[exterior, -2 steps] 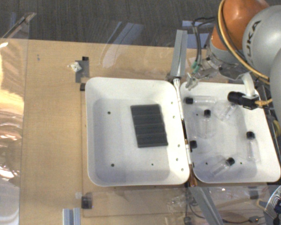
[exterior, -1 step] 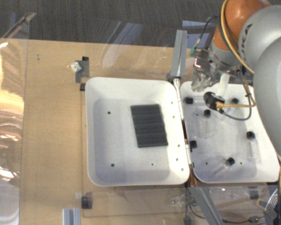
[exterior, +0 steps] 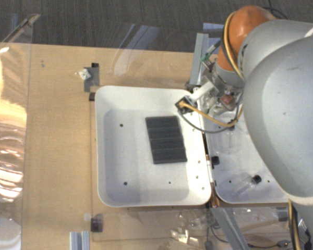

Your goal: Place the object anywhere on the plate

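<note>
lying flat, dark ribbed plate (exterior: 166,139) runs lengthwise top-to-bottom in left bin (exterior: 109,155).

No legible text, labels, brand marks, numbers or signs anywhere in view. Checked the dark ribbed rectangular plate (exterior: 166,139) in the left shallow white plastic bin (exterior: 108,155): surface shows ridges, no print. The bin walls are plain white with small dark dots, no lettering. Grey robot arm (exterior: 287,113) and its orange band carry no readable marking at this sharpness. Light wooden counter (exterior: 52,155) bears no writing.
</note>
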`<action>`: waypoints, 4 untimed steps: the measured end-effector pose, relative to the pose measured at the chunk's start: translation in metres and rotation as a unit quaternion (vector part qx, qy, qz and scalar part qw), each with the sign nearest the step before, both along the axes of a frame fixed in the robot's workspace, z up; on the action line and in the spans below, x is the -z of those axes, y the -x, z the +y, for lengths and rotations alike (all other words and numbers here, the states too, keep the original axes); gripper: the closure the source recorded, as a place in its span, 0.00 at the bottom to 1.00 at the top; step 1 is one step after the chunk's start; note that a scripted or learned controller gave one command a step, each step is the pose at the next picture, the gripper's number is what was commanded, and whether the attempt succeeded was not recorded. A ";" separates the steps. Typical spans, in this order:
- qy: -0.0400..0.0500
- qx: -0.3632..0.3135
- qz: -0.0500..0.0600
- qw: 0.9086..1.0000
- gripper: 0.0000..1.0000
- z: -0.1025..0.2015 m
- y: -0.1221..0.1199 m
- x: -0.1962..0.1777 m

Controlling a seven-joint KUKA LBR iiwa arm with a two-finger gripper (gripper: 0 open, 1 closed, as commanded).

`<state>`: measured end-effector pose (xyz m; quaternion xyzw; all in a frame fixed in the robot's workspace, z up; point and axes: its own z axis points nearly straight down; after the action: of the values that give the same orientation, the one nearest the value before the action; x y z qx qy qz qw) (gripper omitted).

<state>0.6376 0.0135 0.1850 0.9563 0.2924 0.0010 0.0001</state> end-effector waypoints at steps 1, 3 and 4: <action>-0.001 0.194 -0.001 0.981 1.00 0.072 -0.011 -0.001; -0.001 0.195 0.000 0.981 1.00 0.194 -0.017 -0.053; 0.001 -0.017 0.001 1.000 1.00 0.222 -0.013 -0.008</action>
<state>0.6510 0.2352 0.1926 0.9512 0.3085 -0.0007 0.0004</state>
